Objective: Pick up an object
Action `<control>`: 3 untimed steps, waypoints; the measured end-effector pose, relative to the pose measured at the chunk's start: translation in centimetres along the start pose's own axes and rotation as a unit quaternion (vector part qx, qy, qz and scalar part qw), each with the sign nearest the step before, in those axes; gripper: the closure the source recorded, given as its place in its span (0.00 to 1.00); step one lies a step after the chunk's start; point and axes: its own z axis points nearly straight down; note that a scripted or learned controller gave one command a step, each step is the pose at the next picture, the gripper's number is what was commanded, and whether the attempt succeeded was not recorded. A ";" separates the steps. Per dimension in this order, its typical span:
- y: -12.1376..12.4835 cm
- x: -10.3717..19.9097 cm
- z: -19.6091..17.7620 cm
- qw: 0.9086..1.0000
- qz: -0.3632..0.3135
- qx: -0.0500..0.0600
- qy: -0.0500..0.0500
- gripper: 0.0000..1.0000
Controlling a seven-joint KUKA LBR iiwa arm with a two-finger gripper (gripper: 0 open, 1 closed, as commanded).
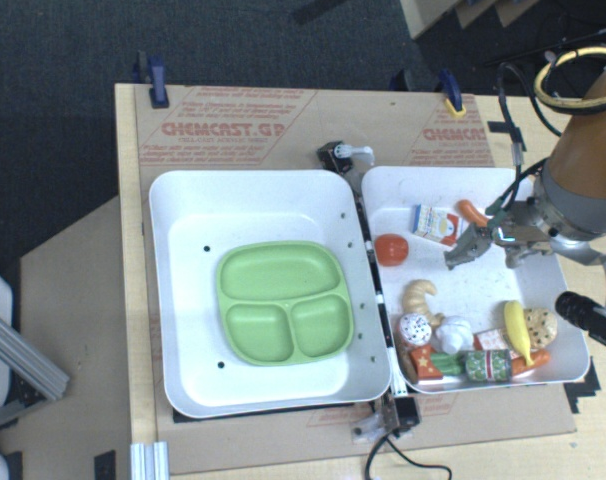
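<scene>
At the near edge of the right bin (575, 373) you find a row of toy food items. A green can with a red end (486, 366) lies on its side against the near wall, with a red-and-green item (428, 366) to its left. Behind these sit a white ball with red dots (415, 329) and a white rounded object (453, 336). A banana (516, 330) lies lengthwise at the right, just beside a speckled cookie-like piece (540, 328).

Moving farther in, you see a tan croissant-shaped piece (419, 293) near the bin's left wall, and beyond it a red tomato-like ball (391, 250). Farther still, a small white carton with blue and orange print (435, 222) lies near the far wall, with an orange carrot-like piece (470, 211) just beside it on the right.

The gripper (467, 251) hangs over the middle of the right bin, entering from the right below the orange band (588, 153) of the arm. Its dark fingers point left and down. Their tips sit just near the carton and the orange piece, slightly nearer you than both. You cannot tell how far the fingers stand apart, and nothing shows between them.

In the left bin (173, 208) a green three-compartment tray (283, 300) lies flat in the centre. Both bins rest on a brown printed board (233, 123), clamped at its far edge by a blue clamp (156, 76).
</scene>
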 end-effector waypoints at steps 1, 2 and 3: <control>0.2 -4.0 3.9 1.000 0.001 0.002 0.000 0.00; -2.9 -9.9 4.2 1.000 0.003 0.001 0.000 0.00; -2.9 -12.1 11.9 1.000 0.001 0.003 0.002 0.00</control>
